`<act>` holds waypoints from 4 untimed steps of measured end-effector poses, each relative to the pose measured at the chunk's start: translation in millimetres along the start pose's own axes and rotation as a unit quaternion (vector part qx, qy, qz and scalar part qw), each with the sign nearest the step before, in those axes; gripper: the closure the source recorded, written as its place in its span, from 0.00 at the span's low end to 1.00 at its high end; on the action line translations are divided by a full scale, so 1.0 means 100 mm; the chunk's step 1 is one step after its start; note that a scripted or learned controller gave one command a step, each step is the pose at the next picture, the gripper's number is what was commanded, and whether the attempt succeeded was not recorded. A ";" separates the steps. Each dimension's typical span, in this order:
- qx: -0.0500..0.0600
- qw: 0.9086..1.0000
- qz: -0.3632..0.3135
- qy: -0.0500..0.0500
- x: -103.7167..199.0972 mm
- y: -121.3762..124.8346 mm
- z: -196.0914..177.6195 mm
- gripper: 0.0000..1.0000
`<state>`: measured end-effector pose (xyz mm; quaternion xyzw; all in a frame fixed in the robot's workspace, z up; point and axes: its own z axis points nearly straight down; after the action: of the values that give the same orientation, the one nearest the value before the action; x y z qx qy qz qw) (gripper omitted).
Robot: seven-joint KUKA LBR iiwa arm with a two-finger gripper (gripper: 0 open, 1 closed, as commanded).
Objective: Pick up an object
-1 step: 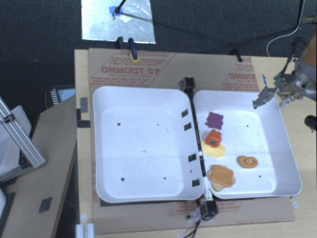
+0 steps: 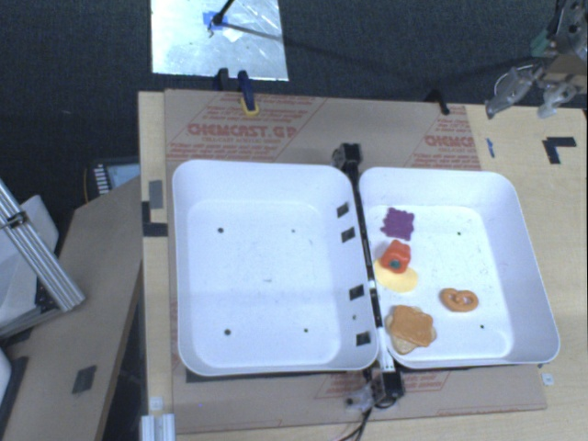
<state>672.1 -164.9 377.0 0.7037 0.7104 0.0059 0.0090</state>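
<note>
Up in the far right corner of the view, the silvery metal gripper point(image 2: 537, 85) hangs above the dark floor just past the edge of the counter point(image 2: 303, 122), a flat tan board stamped with red lettering. It is well apart from both bins, and nothing sits between its fingers; from here I cannot tell whether they are spread or pressed together, since the metal parts blur into one another.

Two shallow white plastic bins lie side by side on the counter, touching along a dark hinged seam down the middle. The left bin point(image 2: 197, 186) shows its white floor with a few small dark dots. The right bin point(image 2: 514, 205) holds all the loose things, gathered toward its left half. Nearest the far wall is a small purple square-edged piece point(image 2: 399, 222). Just below it sits a small orange block with a dark spot on top point(image 2: 396, 256), which rests against a pale yellow flat disc point(image 2: 401, 278). Toward the near wall, close to the seam, lies a tan cookie-shaped piece with wavy edges point(image 2: 411, 327). To the right of the disc and apart from it is a small orange-brown pretzel-shaped piece point(image 2: 458, 299).

Beyond the counter, a shiny silver square sheet point(image 2: 219, 24) lies on the dark floor, and a yellow-and-blue clamp point(image 2: 247, 95) grips the counter's far edge.
</note>
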 end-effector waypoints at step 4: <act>0.009 1.000 0.000 0.003 1.36 -1.21 -1.61 1.00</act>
<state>546.8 -29.1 535.3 0.7035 0.7106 0.0016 0.0005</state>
